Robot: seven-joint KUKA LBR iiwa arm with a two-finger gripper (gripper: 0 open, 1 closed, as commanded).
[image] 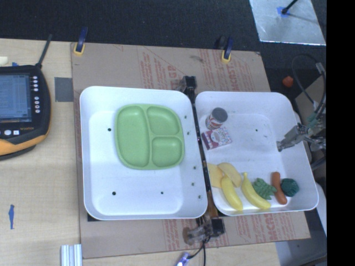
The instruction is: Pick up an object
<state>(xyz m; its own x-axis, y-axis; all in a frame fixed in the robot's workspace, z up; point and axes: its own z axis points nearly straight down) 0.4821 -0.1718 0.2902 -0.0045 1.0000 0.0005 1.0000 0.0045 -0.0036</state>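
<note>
My tool [289, 140] hangs at the right edge of the frame, over the right bin's [260, 107] far side; I cannot tell how it is set, and I see nothing in it. Low in that bin lie two bananas [244, 192], a carrot [278, 188] and a green vegetable [289, 187]. A can [217, 118] stands upper left. The left bin [100, 176] holds a green divided plate [150, 136].

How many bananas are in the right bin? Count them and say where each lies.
2. One banana lies near the right bin's front left corner; the other banana lies just right of it, beside the green vegetable.
</note>
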